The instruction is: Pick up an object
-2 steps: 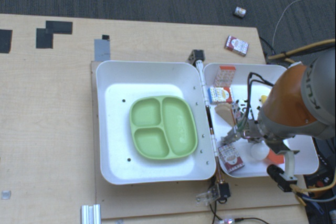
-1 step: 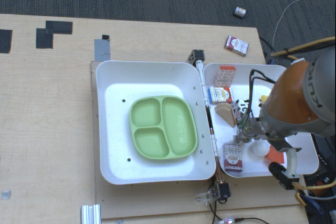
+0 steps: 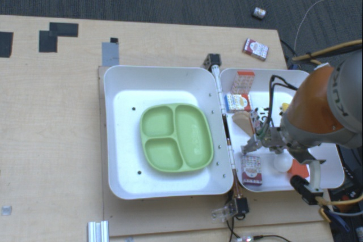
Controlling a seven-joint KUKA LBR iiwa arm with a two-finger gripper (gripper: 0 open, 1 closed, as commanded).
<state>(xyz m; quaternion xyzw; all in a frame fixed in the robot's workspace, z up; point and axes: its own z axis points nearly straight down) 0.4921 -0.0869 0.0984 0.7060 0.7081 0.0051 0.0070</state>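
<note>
Over the right bin [image 3: 334,178], the arm [image 3: 317,107] is lowered among the clutter; whether the gripper [image 3: 266,141] is spread or pressed together cannot be told. Nothing is visibly lifted. A red-and-white packet [image 3: 251,170] lies just beside the gripper, a blue-and-white carton [image 3: 236,102] near it, toward the bin's far end. By judgement, the pick remains undone.

Grey arm [image 3: 349,88] enters from the right side of the view, angled down and leftward. Broad orange band [image 3: 311,105] sits above the wrist, bulking large in the frame. Below it, grey wrist housing with cabling. Gripper [image 3: 262,141] points left and low; finger state not resolvable from this angle.
</note>
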